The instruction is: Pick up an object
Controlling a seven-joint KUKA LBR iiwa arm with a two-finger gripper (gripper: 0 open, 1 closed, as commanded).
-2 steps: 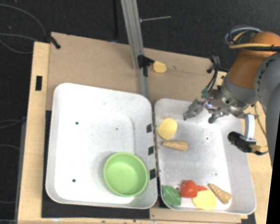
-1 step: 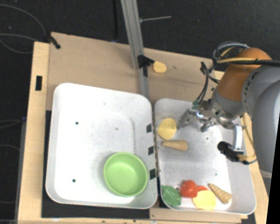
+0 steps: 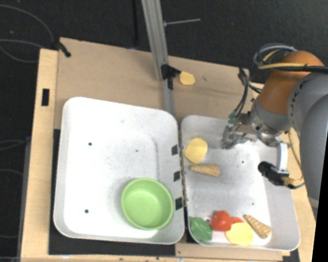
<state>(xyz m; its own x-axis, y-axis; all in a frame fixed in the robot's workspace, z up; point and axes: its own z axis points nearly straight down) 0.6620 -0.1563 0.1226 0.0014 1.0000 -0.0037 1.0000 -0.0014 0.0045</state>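
The claw hangs over the upper part of the right bin, near its back wall. From this slanted overhead view it cannot be told how wide the claw is set, and nothing is seen in its grip.

Step in hand: approach. No object is lifted yet; the task stands at its start.

Candidate objects in the right bin:
1. A pale yellow round piece, down and to the left of the claw, near but apart from it.
2. A tan cone, lying flat just below the round piece.
3. A cluster at the front edge: a green piece, a red piece, a yellow piece and a second cone, packed close together.

The left bin bears 1 green bowl near its front right corner.

Next move, as judged: the yellow round piece is the nearest target. The claw must shift left and toward the front, centre over the piece, then descend. The round form may roll, and the divider wall sits just beside it, so clearance on that side is tight.

Arm pose: the arm enters from the right, orange band above the wrist, wrist angled down and left into the bin.
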